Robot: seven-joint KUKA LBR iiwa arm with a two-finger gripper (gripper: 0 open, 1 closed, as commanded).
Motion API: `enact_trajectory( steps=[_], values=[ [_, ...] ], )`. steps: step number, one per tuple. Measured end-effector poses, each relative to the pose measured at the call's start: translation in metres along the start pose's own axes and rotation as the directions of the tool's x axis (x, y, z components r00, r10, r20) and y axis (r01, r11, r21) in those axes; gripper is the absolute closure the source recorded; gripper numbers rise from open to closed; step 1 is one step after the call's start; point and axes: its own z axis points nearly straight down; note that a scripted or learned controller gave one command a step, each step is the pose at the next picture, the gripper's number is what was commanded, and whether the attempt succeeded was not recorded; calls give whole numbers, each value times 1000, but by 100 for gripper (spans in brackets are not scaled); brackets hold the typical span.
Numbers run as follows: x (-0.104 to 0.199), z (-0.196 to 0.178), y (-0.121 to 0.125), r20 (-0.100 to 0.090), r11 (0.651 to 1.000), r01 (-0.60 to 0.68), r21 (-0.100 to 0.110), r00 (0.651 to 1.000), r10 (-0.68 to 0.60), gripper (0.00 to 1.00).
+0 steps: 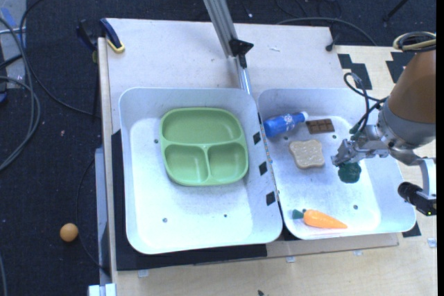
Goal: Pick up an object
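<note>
Four items in right bin; end effector sits over teal object, finger state unclear. Looks mid-approach; next needs a confirmed pinch, then lift.

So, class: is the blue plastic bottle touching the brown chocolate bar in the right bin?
Apart. The camera view shows a strip of white bin floor between the blue plastic bottle and the brown chocolate bar.

The divided green tray looks like smooth matt plastic, the white bins a faintly speckled matt surface, perhaps plastic, the bench pale unpolished board.
</note>
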Motion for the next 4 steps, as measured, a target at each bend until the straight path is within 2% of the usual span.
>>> enact_trajectory(
  steps=[1, 2, 3, 4],
  values=[
    [0, -41, 2, 0, 1000, 0, 1, 1000, 0, 100],
    [51, -54, 19, -4, 1000, 6, 3, 1000, -6, 100],
    [102, -44, 33, -4, 1000, 5, 6, 1000, -5, 100],
    [161, -55, 49, -5, 1000, 7, 3, 1000, -7, 100]
  ],
)
